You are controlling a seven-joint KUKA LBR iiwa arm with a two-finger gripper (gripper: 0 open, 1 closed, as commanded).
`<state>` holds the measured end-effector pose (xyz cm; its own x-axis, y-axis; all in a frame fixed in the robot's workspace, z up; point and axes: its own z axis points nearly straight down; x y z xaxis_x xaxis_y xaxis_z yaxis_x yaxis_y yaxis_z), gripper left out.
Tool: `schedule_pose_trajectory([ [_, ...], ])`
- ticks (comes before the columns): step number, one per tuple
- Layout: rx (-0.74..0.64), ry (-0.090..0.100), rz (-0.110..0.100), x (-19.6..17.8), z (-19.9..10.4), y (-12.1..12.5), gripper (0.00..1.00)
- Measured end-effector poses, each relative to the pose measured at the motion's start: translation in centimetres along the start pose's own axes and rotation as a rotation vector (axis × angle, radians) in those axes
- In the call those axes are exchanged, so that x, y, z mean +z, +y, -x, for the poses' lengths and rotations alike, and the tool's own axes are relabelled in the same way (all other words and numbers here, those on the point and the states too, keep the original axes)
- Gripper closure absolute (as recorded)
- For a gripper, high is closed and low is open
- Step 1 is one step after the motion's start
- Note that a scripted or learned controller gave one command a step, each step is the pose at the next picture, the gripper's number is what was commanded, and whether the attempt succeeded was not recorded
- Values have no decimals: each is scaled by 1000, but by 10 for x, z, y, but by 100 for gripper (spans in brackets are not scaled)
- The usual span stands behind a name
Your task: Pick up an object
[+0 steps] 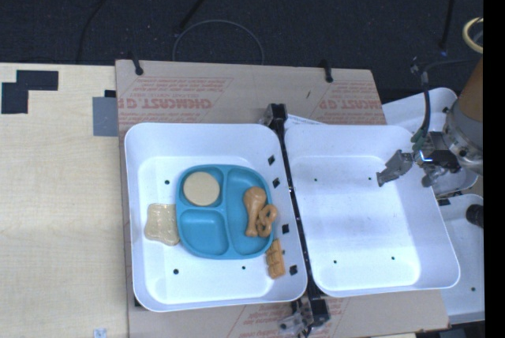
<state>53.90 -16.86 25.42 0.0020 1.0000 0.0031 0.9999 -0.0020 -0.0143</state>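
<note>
- The grey two-finger pincer (pixel 410 168) hangs over the right shallow white plastic bin (pixel 371 265), at its upper right edge, fingers spread wide around nothing.
- In the left white bin (pixel 150 147), a blue divided plastic tray (pixel 209 232) holds a round tan disc (pixel 200 188) and a brown pretzel-like piece (pixel 259 212).
- A pale toast-like slab (pixel 162 223) touches the tray's left edge.
- A small orange-brown chunk (pixel 274 259) lies beside its lower right corner.

white bins (pixel 150 170); blue divided plate (pixel 207 232); tan food pieces (pixel 259 212); brown cardboard (pixel 237 92), red print.

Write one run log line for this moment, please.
pincer: over right bin, holding nothing | blue tray: left bin, untouched | pick: not yet done
</note>
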Motion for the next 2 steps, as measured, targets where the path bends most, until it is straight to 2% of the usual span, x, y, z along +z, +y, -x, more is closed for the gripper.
schedule_pose_trajectory([
  [1, -2, -2, 11, -6, 0, 2, 0],
  [2, -2, -1, 6, 46, -7, -6, 0],
])
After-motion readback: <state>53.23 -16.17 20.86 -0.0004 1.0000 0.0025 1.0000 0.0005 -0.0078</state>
